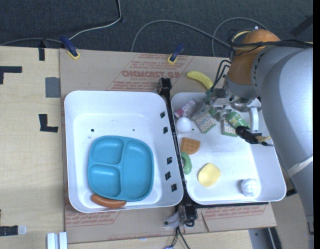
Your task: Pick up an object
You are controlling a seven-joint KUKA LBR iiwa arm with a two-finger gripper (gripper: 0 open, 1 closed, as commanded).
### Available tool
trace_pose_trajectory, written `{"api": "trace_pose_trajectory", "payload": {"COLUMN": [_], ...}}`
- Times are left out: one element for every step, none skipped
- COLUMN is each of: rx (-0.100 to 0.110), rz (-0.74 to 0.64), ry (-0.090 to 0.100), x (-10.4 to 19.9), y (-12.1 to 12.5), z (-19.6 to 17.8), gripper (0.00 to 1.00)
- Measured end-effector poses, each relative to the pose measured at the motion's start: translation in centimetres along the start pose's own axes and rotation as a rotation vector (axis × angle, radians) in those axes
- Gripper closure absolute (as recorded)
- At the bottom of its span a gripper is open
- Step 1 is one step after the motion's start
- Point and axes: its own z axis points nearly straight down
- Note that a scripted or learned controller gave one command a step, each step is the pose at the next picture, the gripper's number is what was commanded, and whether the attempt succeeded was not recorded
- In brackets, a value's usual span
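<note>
My gripper hangs low over the back part of the right bin, under the orange wrist band. Just beneath and beside it lie a checkered packet, a second checkered packet and a green item. A pink packet and a white ball lie to its left. Nearer the front are an orange waffle-like piece, a green pepper, a yellow lemon and a small white-blue object. A banana rests at the bin's back rim.
The left bin holds a blue divided plate with an orange sausage at its front edge. A black divider separates the bins. The arm's grey body covers the right side. Cables run across the back.
</note>
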Motion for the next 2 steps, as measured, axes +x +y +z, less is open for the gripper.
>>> {"api": "trace_pose_trajectory", "payload": {"rx": [-0.003,-0.003], "rz": [-0.001,-0.001], "ry": [0.001,0.001], "x": [2.6,1.4], "y": [0.1,0.1], "z": [0.0,0.0], "gripper": [0.0,0.0]}}
